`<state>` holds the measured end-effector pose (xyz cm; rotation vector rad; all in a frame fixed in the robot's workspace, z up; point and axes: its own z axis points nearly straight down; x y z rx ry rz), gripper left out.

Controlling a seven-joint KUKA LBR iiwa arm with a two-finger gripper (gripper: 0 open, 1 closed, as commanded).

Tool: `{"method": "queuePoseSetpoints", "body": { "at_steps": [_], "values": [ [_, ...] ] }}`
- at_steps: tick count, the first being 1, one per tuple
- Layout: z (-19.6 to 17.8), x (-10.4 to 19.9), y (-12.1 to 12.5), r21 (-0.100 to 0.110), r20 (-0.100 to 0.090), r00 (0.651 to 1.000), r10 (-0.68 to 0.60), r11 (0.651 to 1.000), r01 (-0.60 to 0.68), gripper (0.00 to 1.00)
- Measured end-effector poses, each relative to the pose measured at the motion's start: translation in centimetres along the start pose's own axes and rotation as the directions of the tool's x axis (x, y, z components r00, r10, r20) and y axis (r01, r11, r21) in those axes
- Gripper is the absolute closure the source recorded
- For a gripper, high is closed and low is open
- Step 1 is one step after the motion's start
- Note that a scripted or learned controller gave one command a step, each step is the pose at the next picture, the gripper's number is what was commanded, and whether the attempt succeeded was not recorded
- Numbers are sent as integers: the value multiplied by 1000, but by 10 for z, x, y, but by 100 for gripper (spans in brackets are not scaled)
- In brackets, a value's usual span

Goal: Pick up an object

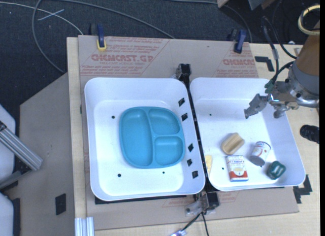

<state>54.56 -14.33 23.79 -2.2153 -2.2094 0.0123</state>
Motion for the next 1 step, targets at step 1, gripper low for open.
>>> {"method": "queuePoseSetpoints", "body": {
  "at_steps": [1],
  "values": [
    [-7, 0, 2, -14, 2, 1000, -3, 1000, 3, 0]
  ]
}}
